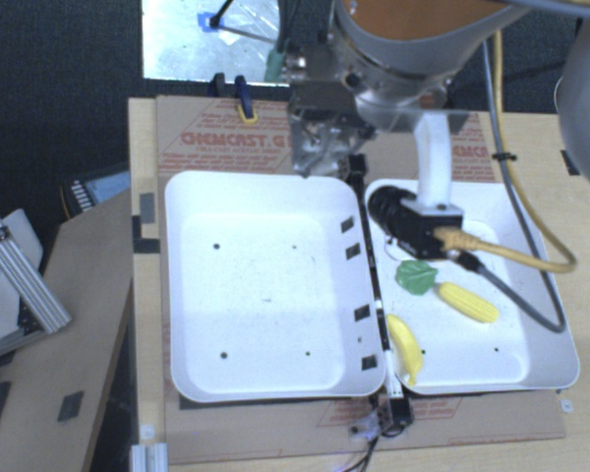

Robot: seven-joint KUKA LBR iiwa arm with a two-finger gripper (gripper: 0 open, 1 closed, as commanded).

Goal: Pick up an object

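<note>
Camera view. The end effector (324,155) hangs over the back rims where the left bin (182,264) and the right bin (556,362) meet. It is dark and blurred there, so I cannot tell whether it is spread or pressed together. I see nothing in its grip.

All candidates lie in the right bin. A green piece (416,276) sits just beside a yellow corn-like piece (469,303). A yellow banana (405,348) lies against the bin's left wall, near the front.

Judgement: this is the approach, and the pick is not yet made. I would target the corn-like piece because it lies clear of the walls. Descend spread wide, close across its short axis, and take it at the end away from the green piece. The banana hugs the wall, which leaves little room on that side.

Writing: red "CHEMCAST" on the brown sheet (226,138) under the bins on the tabletop (143,146). The rest of the line is hidden.
</note>
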